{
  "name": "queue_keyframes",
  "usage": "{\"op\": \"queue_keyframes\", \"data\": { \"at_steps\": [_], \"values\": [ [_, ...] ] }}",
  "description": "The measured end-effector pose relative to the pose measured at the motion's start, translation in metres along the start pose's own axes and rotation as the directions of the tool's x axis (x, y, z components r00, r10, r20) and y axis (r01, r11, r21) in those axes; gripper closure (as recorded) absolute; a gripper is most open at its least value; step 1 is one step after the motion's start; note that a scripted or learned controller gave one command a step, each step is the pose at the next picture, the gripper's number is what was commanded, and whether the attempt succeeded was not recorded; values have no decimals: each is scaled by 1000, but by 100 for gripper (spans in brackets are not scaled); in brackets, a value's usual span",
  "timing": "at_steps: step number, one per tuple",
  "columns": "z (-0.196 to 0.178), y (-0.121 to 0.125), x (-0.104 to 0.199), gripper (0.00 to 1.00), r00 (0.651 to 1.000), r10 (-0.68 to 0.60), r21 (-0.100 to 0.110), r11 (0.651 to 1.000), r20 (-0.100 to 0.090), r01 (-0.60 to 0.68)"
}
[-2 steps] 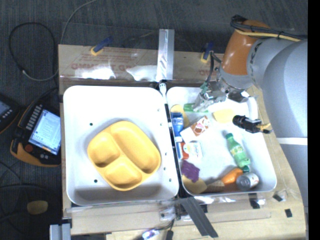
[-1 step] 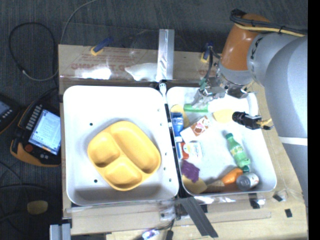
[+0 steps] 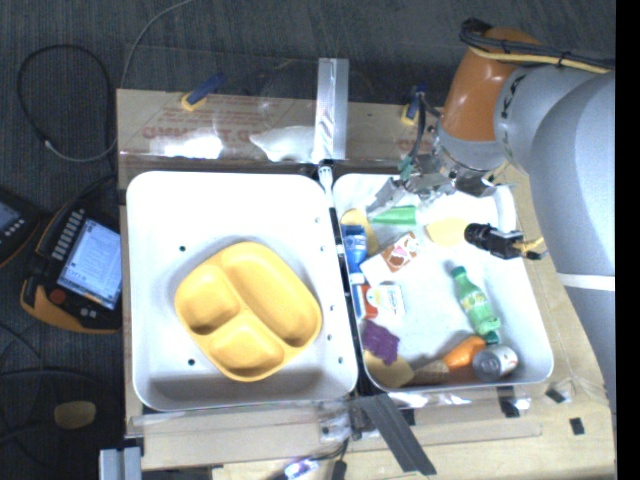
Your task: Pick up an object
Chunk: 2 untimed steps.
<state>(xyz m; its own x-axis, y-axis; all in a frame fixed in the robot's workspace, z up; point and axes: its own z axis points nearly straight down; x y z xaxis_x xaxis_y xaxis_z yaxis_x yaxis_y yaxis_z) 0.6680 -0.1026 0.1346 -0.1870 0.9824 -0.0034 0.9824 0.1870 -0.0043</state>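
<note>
Lying at the far end of the right bin, just under the gripper, a small green tube seemed the likely target. It looked slim and pale green. Whether anything was being gripped, I couldn't tell. A yellow divided tray filled the left bin.

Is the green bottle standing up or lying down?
Lying down. The green bottle rests on its side on the floor of the right bin, its white cap toward the bin's back and its base toward the silver can.
</note>
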Motion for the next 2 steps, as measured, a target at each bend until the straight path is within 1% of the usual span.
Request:
{"op": "queue_keyframes", "data": {
  "at_steps": [1, 2],
  "values": [
    [45, -2, -19, 0, 990, -142, -7, 990, 4, 142],
    [39, -2, -18, 100, 989, -145, -4, 989, 5, 145]
  ]
}}
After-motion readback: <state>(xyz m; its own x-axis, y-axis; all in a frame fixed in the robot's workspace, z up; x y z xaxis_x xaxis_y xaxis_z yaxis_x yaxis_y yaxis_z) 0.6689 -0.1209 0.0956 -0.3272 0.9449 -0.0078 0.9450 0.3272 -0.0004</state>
